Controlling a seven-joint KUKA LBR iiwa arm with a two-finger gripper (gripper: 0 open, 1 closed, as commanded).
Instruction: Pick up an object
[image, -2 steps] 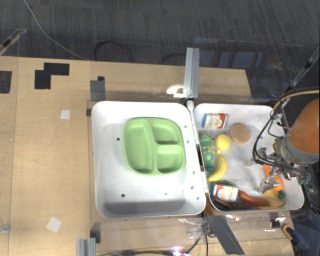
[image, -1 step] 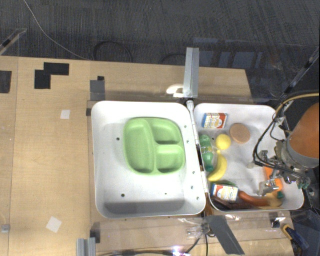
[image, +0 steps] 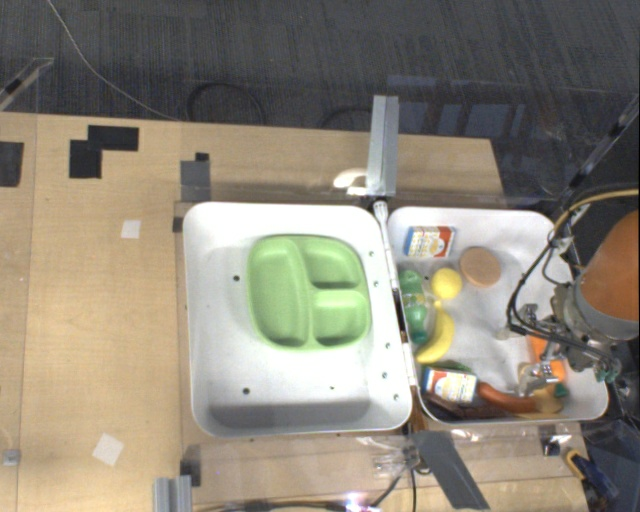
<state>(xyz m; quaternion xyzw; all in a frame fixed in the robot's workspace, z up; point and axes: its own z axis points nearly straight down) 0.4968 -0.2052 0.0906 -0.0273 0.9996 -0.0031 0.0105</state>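
Orange and half hidden, a small object (image: 541, 347) lies at the near right corner of the right bin (image: 520, 222), and that looks to be what the arm is after, since the gripper (image: 541, 376) hangs directly over that spot. From where I stand I cannot tell how wide the fingers are, nor whether anything sits between them; the wrist and its cables cover the view.

Just below it a long brown-and-orange piece (image: 500, 400) curves along the bin's front wall, touching a small carton with a blue and red label (image: 449, 384). These crowd the corner, so a clean grip there seems hard to get.

Further left, against the wall shared with the other bin, a banana (image: 437, 340) leans beside a green bottle-like item (image: 413, 305), with a lemon (image: 447, 284) above them. A round tan disc (image: 481, 267) and another little printed carton (image: 429, 241) sit toward the back, well apart from the gripper.

The left bin (image: 215, 330) holds a green divided tray (image: 305, 291), lying flat in the middle. Both bins rest side by side on the wooden table (image: 90, 300), presumably so things can be moved from one to the other.
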